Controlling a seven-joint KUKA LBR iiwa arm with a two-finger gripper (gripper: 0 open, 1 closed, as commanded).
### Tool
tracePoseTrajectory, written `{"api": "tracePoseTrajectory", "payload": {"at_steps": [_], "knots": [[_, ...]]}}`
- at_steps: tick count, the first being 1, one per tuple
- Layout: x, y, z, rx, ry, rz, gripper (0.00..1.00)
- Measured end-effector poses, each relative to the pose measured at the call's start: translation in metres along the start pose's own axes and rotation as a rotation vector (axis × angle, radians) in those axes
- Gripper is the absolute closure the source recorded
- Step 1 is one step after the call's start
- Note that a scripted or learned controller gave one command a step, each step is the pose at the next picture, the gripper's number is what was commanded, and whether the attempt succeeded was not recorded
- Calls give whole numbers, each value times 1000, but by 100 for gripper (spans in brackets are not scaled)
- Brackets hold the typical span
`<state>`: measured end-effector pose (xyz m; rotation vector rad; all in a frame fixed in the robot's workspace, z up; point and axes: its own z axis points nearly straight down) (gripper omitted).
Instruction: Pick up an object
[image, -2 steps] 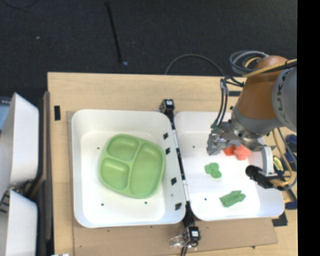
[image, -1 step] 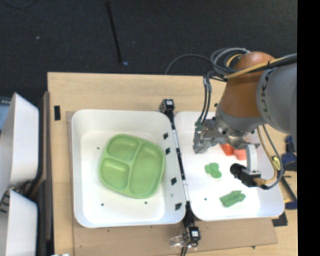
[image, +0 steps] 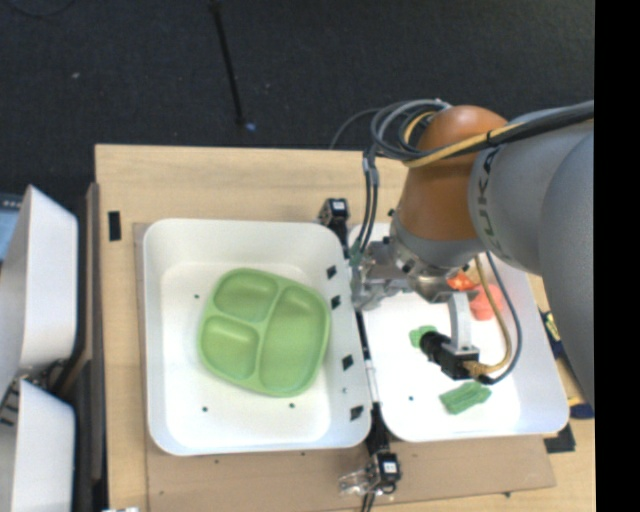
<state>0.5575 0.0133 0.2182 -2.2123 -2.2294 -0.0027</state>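
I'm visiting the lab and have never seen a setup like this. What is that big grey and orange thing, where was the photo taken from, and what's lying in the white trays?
The big grey shape with the orange band is a robot arm, reaching in from the right of the picture. The photo comes from a single camera fixed above the bench, looking down at a slant.

At the arm's end is its grasping tool, which sits low over the near-left part of the right bin.

The left bin holds a green divided plate. In the right bin lie a green block, a smaller green piece and an orange-red item partly hidden by the arm.

The arm's own bulk covers the tool from this angle, so I cannot tell whether it holds anything.
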Motion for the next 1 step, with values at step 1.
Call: {"api": "tracePoseTrajectory", "payload": {"at_steps": [1], "knots": [[58, -16, -14, -2, 0, -1, 100]]}}
